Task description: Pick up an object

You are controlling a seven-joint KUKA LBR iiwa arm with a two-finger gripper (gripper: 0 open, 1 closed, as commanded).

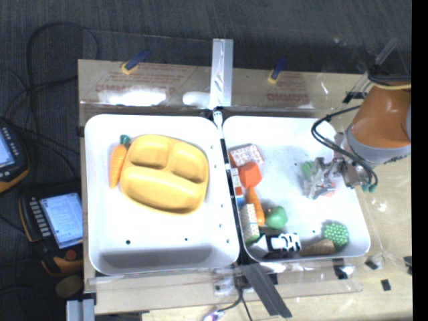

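Observation:
My gripper point(319, 179) hangs low over the right part of the right bin point(289, 142), below the arm's orange band point(381, 119). A small green piece point(306, 168) shows right beside the gripper's left side; whether it is touched is unclear. To the left in the same bin lie a red-and-white box point(245, 156), an orange block point(249, 176), a green ball point(275, 216), a black-and-white toy point(284, 243) and a green dotted ball point(336, 233) next to a brown cone point(317, 247).
The left bin point(160, 239) holds a yellow divided plate point(164, 172) with a toy carrot point(118, 162) along its left side. A raised divider point(227, 192) separates the bins. Cables point(328, 129) loop near the wrist.

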